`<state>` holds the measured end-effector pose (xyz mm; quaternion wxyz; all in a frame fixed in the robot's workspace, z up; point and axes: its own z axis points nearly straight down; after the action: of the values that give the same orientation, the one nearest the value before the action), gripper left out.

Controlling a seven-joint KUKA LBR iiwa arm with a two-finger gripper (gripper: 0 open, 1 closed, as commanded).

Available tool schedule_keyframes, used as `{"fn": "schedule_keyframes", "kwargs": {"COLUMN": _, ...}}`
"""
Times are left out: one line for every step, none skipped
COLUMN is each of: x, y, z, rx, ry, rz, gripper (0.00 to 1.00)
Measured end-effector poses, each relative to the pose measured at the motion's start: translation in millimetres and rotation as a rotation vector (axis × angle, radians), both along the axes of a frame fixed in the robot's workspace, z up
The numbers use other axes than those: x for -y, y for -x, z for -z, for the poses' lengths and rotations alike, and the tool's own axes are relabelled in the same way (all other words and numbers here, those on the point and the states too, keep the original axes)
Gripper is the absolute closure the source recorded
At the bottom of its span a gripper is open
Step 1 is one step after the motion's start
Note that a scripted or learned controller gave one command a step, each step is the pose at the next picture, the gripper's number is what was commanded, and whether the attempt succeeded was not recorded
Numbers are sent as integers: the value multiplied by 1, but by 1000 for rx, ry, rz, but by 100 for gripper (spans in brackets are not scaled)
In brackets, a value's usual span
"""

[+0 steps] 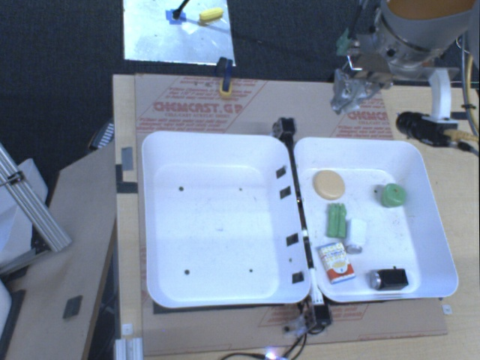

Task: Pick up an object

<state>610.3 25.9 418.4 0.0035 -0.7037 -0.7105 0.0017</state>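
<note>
Camera view shows the candidate objects all lying in the right-hand shallow white bin (429, 201). A round tan disc (328, 184) sits near the bin's upper left, close to the divider between the bins. Just below it lies a green ridged block (337, 220), upright in the frame, with a small white translucent piece (356, 232) touching its right side. Below those, a small red-and-white printed box (337, 262) rests tilted near the bin's lower left corner, and a dark cylindrical object with a silvery end (388, 279) lies beside it along the bottom wall. A green round knobbly object (392, 195) sits apart toward the right wall.

Above the bin's far edge, over the cardboard-covered bench (195, 103), hangs the metallic two-finger gripper (351, 96) on the grey arm with an orange band (424, 6). It is well apart from every object, and nothing is seen between its fingers; how far they are spread cannot be told from this angle.

Beside the right bin lies the left-hand shallow white bin (217, 216).
</note>
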Motion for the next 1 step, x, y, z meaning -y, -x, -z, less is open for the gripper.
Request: {"fn": "schedule_keyframes", "kwargs": {"x": 0, "y": -54, "z": -73, "rx": 19, "ry": 3, "rz": 3, "gripper": 100}}
